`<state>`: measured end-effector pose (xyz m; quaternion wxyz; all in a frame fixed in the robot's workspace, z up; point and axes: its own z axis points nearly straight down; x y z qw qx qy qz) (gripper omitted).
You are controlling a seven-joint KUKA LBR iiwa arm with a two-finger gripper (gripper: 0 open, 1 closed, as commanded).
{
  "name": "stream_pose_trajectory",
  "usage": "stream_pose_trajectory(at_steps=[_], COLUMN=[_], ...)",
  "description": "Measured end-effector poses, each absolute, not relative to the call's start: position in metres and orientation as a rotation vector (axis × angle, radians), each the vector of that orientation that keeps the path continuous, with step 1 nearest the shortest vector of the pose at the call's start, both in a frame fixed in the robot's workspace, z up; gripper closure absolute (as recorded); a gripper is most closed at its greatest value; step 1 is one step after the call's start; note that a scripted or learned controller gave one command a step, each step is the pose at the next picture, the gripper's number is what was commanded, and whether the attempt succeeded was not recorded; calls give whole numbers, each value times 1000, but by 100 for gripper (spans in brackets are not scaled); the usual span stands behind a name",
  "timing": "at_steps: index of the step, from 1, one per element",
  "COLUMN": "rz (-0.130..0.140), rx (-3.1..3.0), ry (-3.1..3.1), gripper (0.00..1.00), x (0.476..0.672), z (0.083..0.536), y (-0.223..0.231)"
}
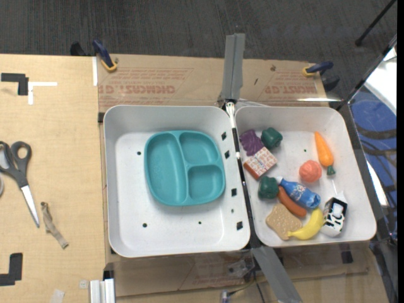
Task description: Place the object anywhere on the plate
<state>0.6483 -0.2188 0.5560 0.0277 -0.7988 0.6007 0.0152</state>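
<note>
Toys are lying jumbled in the right bin [353, 169], the carrot [323, 149] sitting freest, while the teal plate [185, 167] is waiting well apart in the left bin [120, 188]. Gripper state: I cannot tell. Picking an isolated toy is looking wisest.

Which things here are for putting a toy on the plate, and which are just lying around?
For the job:
teal plate
toy food in the right bin, like the carrot, banana and purple grapes

Just lying about:
scissors
blue clamps
</note>
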Motion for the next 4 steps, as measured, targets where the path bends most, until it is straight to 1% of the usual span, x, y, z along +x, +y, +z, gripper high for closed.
stream_pose_trajectory(at_steps=[4], rz=[61], rx=[-2441], ry=[1847], gripper=[100], x=[654], z=[587], y=[-220])
